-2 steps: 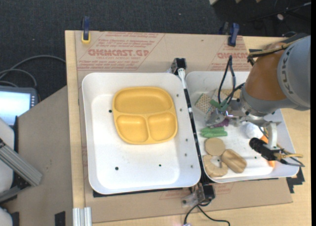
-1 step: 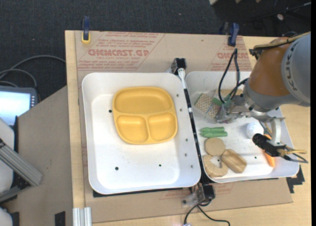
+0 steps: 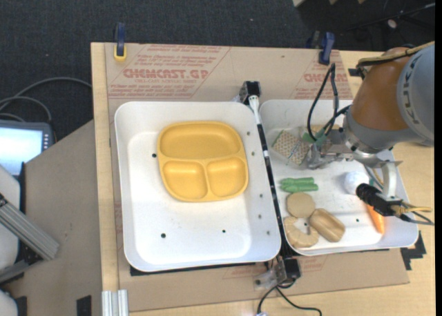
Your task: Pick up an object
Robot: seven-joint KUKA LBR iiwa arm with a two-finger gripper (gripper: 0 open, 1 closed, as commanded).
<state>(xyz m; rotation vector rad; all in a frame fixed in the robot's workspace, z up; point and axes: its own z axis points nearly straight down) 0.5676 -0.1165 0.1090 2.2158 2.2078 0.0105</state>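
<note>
Bench [image 3: 173,66] of brown board bears two shallow white bins side by side, seen from above at a slant. The left bin [image 3: 138,225] holds a yellow divided plate [image 3: 202,159], lying flat in the bin's far half with its three compartments facing up.

The arm [image 3: 387,107] reaches in from the right over the right bin [image 3: 397,242], orange band above the grey wrist. The gripper [image 3: 315,156] hangs low over the far left part of that bin; whether it is released or clenched cannot be told from here, and nothing can be seen held in it.

Things to pick all lie loose in the right bin. A netted pouch [image 3: 286,145] sits just beside the gripper, towards the wall between the bins. A green piece [image 3: 298,185] lies nearer the camera than the gripper. Beyond it, closer still, come a tan disc [image 3: 300,204] and a second pale disc [image 3: 298,233], the two touching. A tan loaf-shaped block [image 3: 327,225] leans against the second disc. A small pale lump [image 3: 349,182] lies mid-bin, and an orange piece [image 3: 376,220] lies near the right wall
</note>
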